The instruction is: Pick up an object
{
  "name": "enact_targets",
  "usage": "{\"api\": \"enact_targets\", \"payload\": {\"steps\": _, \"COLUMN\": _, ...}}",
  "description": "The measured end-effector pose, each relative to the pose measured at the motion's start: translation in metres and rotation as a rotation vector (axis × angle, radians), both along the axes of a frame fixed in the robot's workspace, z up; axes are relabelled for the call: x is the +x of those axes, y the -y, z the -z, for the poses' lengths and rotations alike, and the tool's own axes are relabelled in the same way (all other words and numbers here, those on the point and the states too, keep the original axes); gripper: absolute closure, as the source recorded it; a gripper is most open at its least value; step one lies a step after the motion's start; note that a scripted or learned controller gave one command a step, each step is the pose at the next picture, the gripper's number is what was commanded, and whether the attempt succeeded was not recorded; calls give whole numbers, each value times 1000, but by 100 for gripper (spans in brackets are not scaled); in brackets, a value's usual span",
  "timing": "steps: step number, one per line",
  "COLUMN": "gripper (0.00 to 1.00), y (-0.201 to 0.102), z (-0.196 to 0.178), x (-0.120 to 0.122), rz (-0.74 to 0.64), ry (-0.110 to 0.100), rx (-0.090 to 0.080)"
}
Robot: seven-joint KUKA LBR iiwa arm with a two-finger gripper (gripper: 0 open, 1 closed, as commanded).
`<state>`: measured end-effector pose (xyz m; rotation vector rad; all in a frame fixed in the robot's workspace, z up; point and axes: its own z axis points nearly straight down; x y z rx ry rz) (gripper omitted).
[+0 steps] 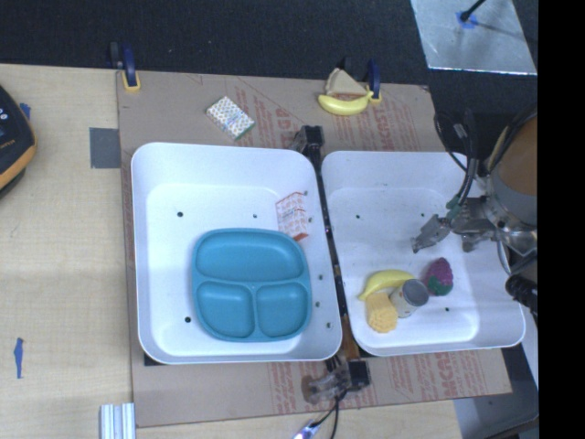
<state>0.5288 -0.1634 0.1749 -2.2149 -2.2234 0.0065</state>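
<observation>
Gripper (439, 234) sits over the right bin (384, 176), upper-right part, arm (512, 176) coming in from the right edge; jaws look spread w/ nothing between them, so released, though they're small and a bit blurry. Pick candidates are bunched in the bin's lower middle: yellow banana (386, 283), corn cob (381, 315) just under it, small grey can (413, 294) touching both, purple grape bunch (440, 276) just beside the can on the right. Grapes look the easiest target, nearest the gripper and free on their right side; banana/corn/can are packed tight, so fingers prob hit a neighbour. Cluster is near the front wall but not against it, room above it is open, bin floor bare there. Left bin (228, 167) has a blue divided tray (251, 282) filling most of the floor, plus a red/white packet (292, 214) by the right wall, awkward against the rim. Outside the bins: another banana toy (343, 104) and a patterned packet (229, 116) on the cardboard behind. Est. step: approach, nothing grasped yet
</observation>
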Motion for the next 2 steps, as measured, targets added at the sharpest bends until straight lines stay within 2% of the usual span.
{"api": "enact_targets", "payload": {"steps": 1, "gripper": 0, "y": 21, "z": 72, "x": -23, "rz": 0, "ry": 1, "rx": 1}}
{"api": "enact_targets", "payload": {"steps": 2, "gripper": 100, "y": 22, "z": 61, "x": -23, "rz": -4, "ry": 0, "rx": -1}}
